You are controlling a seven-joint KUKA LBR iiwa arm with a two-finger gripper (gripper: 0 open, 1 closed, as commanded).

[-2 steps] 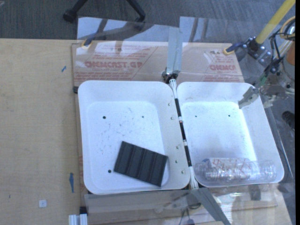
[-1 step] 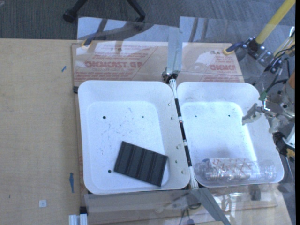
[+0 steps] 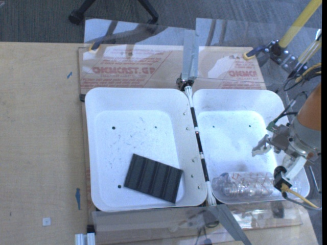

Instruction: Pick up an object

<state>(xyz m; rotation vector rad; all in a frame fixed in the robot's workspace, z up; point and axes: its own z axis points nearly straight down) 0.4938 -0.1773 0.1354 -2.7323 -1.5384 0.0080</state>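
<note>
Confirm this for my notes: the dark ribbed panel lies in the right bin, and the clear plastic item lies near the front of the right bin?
Not quite. The camera view shows the dark ribbed panel in the left bin, near its front edge. The clear plastic item does lie near the front of the right bin, as you said.

Open floor across the upper and middle part of the left bin (image 3: pixel 102 106); blocked only low down by a dark ribbed slab (image 3: pixel 153 178), lying flat and tilted. Wide free floor also in the upper half of the right bin (image 3: pixel 230 98). Crowded along its front wall by a clear plastic bottle (image 3: pixel 244 185) on its side, with the tool (image 3: pixel 275 157) just beside, at the right rim.
</note>
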